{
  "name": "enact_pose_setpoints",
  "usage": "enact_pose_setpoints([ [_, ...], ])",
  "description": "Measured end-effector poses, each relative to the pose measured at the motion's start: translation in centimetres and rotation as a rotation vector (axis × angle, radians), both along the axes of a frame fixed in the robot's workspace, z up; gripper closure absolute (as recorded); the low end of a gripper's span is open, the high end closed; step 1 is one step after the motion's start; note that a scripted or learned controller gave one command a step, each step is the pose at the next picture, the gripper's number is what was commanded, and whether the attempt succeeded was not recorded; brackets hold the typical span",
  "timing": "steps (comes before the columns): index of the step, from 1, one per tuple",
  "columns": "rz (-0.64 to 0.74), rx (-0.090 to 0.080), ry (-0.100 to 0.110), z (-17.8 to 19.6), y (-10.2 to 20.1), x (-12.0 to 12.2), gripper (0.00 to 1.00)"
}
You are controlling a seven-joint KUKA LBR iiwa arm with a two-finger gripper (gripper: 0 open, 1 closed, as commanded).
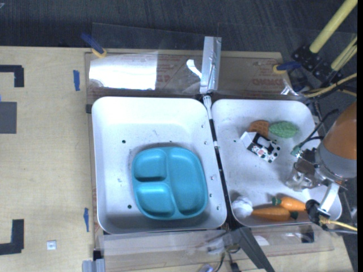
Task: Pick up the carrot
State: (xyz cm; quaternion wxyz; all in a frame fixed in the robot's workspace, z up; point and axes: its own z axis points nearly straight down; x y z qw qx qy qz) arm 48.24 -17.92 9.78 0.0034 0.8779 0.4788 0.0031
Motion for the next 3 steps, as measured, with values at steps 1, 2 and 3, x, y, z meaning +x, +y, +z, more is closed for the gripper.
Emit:
enact_pose_setpoints([
  [1, -0.133, 0.006, 0.004, -1.04, -2.95, -0.07, 1.0],
  [2, -0.13, 0.005, 0.003, -0.07, -2.87, 0.0, 1.0],
  [3, -0.127, 0.011, 0.007, -0.99, -3.51, -0.12, 1.0],
])
